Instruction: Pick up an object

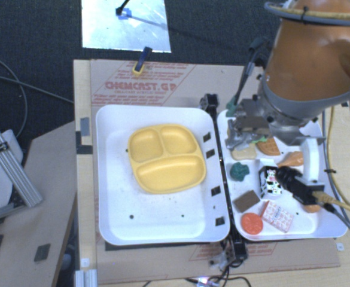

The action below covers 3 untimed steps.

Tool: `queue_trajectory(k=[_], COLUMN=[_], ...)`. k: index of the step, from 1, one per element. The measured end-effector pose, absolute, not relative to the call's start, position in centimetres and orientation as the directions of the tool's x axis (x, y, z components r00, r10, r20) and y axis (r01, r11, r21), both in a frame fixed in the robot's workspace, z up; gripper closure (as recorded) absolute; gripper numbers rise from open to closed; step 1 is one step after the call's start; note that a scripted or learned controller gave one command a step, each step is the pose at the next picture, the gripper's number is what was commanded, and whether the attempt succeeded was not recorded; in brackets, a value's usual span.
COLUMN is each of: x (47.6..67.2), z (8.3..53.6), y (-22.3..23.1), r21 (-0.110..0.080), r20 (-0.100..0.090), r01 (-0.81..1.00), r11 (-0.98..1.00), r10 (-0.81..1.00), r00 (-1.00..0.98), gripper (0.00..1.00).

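The gripper hangs low over the upper left part of the right bin, right of centre in the frame, with a pale beige lump just beneath it. That lump looks like the likeliest target, though no object is seen clamped, and whether the gripper is released or clenched cannot be told from here. The step in hand seems to be the descent onto a pick; the next move calls for a true seat on one item and a lift clear of its close neighbours.

The lump looks soft and rounded. Just below it lies a teal crumpled piece, then a flat brown square and a round orange-red disc. A pink patterned block sits beside the disc, and an orange wedge lies right of the lump.

In the left bin rests a yellow divided plate, smooth moulded plastic with three compartments.
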State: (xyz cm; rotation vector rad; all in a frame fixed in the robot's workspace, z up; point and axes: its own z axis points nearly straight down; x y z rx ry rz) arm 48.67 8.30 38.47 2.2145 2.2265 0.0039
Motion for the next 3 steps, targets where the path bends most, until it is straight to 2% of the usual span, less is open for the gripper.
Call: queue_trajectory(k=[1,2,3], x=[48.7,48.6,49.0], z=[40.8,34.3,11.1], y=[9.6,14.0,14.3], r21=[0.004,-0.004,-0.011], r20=[0.001,0.000,-0.002], r01=[1.000,1.000,1.000], r11=[0.006,0.008,0.000], r10=[1.000,1.000,1.000], r00=[-0.006,-0.008,0.000], gripper=[1.00,1.00,1.00])
